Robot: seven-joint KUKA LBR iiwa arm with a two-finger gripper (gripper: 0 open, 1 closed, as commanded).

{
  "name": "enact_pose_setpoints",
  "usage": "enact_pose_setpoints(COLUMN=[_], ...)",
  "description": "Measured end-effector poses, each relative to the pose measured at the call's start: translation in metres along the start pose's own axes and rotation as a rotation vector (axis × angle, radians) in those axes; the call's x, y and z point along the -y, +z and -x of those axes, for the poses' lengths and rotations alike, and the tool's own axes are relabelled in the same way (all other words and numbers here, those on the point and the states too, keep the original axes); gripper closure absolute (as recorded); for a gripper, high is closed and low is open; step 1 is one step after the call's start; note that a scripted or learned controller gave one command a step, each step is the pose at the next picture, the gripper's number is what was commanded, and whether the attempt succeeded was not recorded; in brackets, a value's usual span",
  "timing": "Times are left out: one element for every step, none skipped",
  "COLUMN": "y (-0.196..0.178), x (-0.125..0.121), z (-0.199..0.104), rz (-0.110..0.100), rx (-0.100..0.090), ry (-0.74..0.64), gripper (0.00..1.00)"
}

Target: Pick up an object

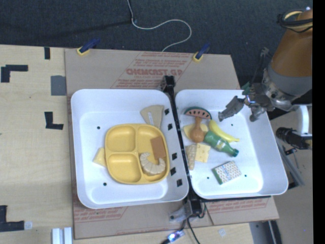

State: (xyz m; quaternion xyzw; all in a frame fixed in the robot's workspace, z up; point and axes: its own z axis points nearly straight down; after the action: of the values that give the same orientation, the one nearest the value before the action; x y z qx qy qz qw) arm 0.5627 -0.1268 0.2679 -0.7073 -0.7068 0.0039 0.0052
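Over the right bin (269, 161), the gripper (241, 109) hangs open with nothing between its fingers, above a toy banana (222, 131) lying against a green bottle (220, 145) and a watermelon slice (198, 114).

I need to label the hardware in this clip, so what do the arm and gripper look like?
The arm is a thick rounded body with a broad orange band over a grey section near the wrist. Below that sits a cluttered metallic wrist with small dark and greenish parts. The gripper is grey, with two slim fingers. Finer markings are too blurred to read.
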Motion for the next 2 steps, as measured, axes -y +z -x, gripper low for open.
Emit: enact_pose_setpoints(y=[-0.006,0.038], x=[-0.002,-0.002], z=[0.0,-0.005], rz=[0.011,0.008], rx=[0.002,0.002], ry=[-0.002,-0.003], gripper=[0.0,0.0])
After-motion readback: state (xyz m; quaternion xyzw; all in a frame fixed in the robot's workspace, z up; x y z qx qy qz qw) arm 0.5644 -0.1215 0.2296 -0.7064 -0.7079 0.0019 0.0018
